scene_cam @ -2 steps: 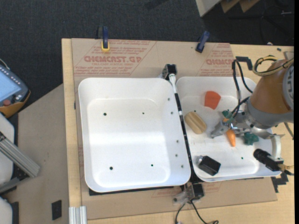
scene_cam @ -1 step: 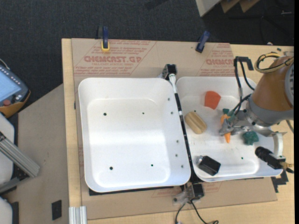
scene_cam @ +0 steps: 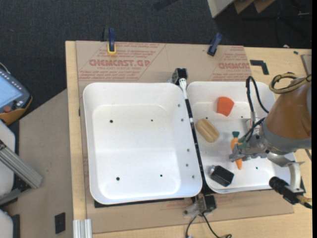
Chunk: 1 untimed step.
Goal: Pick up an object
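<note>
The hand [scene_cam: 241,151] hung low in the right bin [scene_cam: 257,182], over a small orange carrot-like piece [scene_cam: 236,145], presumably its target; whether it gripped anything, I could not tell.

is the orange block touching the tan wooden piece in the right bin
Apart. The camera view shows bare white bin floor between the orange block and the tan wooden piece, which lies lower and to the left of it.
</note>
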### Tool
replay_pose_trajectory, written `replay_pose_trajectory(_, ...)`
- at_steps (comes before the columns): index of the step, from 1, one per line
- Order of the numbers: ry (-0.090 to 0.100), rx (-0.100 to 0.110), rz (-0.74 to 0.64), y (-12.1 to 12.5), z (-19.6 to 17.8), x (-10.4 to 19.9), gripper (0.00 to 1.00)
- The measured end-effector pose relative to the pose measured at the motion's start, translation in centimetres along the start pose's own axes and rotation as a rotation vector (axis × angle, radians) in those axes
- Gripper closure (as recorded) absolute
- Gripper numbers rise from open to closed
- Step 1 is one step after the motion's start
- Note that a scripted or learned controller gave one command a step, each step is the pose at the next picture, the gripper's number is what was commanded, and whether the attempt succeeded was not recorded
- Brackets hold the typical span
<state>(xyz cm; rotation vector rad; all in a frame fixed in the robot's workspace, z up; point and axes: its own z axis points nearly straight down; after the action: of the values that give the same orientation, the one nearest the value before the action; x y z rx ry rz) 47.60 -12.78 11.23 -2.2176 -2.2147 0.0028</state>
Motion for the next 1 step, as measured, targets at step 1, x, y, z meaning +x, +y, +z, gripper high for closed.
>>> replay_pose_trajectory(1,-0.002,-0.002,-0.002,0.4,1.7,1.23,1.0)
